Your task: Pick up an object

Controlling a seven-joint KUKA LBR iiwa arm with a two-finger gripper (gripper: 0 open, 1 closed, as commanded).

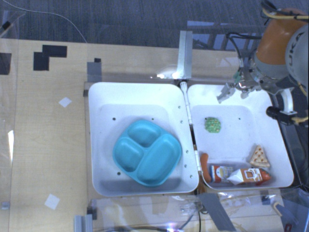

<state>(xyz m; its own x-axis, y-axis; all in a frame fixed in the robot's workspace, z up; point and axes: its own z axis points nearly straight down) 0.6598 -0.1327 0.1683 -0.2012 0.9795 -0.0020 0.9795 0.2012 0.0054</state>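
In the right bin [275,129] lie three things: a small green bumpy ball [212,124] near the middle left, a toy pizza slice [259,157] at the lower right, and an orange-red bottle [236,174] on its side along the front wall. My gripper [233,94] hangs over the bin's back edge, above and to the right of the green ball. Its fingers [222,96] are spread open with nothing between them.
A blue divided plate [147,152] rests in the left bin [106,110]. A metal post [185,54] stands behind the wall between the two bins. The arm's orange band [275,42] and cables sit at the far right.
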